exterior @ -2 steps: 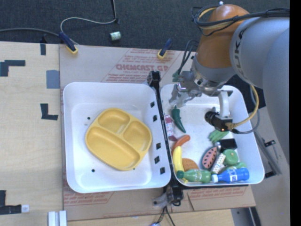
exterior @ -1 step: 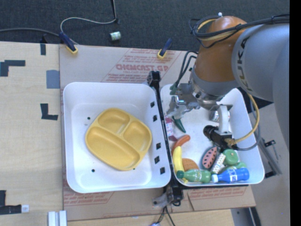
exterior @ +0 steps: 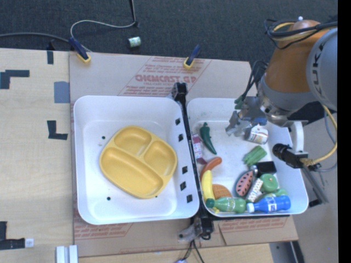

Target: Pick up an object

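Gripper (exterior: 239,126) low over upper part of right bin (exterior: 219,106), jaws seemingly apart and empty, though blurred, likely lining up a pick; toys crowd lower right, e.g. green pepper (exterior: 207,138), yellow tray (exterior: 138,161) in left bin (exterior: 88,147)

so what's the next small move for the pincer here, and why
Probably a short descent where it is. The pincer hangs over the right bin, near its far end, close to a small white object. The other toys crowd the bin's near end, so this one looks the easiest to take.
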